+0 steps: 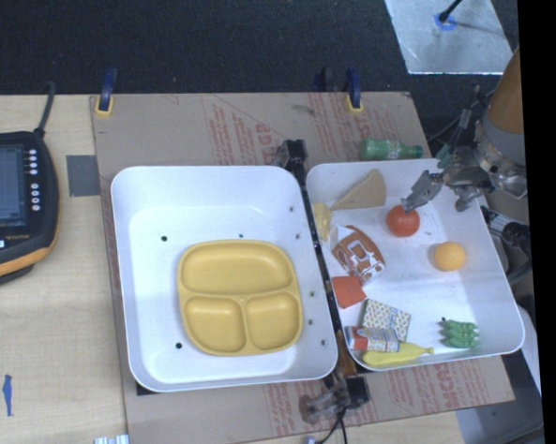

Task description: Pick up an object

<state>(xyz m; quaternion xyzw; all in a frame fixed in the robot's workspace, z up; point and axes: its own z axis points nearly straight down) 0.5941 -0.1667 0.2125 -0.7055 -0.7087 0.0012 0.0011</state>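
At the far left of the counter (43, 371) lies a teach pendant (10, 209) with an orange rim, well apart from the work. Next comes the left bin (140, 272), which holds a yellow divided tray (237, 296) lying flat in its middle. The right bin (490, 307) carries the loose pieces: a pale wedge (361, 192) near its far rim, a brown-and-white packet (358, 254), an orange block (348, 291), a checkered packet (385, 317), a banana (399, 353) along the near rim, a green piece (460, 333) in the near right corner, an orange ball (447, 256), and a red tomato (403, 221). The hand (442, 189) hangs over the far right part of this bin, its two fingers spread apart with nothing between them; the left finger (420, 195) points down just above and beside the tomato. The tomato looks the likely target, and it stands free, with bare bin floor around it. To do this well, the hand should shift slightly leftward so the tomato sits midway between the fingers, descend straight until they straddle its widest part, then close gently, since a round, smooth thing may squirt out sideways.
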